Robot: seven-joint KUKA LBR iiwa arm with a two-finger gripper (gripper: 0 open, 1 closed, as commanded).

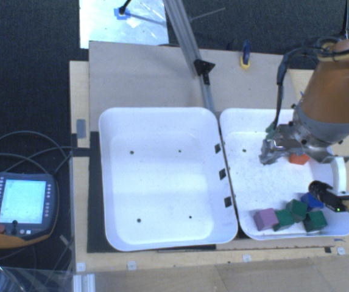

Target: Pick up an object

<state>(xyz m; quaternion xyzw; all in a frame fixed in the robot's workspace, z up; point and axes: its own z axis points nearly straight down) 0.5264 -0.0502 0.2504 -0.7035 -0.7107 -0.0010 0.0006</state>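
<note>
The jaws (271,151) hover in the right bin (247,224); I cannot tell their state. An orange block (298,159) sits just beside them; pink (264,218), green (296,209) and blue (312,201) blocks crowd the near corner.

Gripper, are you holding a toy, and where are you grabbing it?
It cannot be told. The gripper hangs over the right bin with an orange block beside it, but no block shows between its fingers.
</note>
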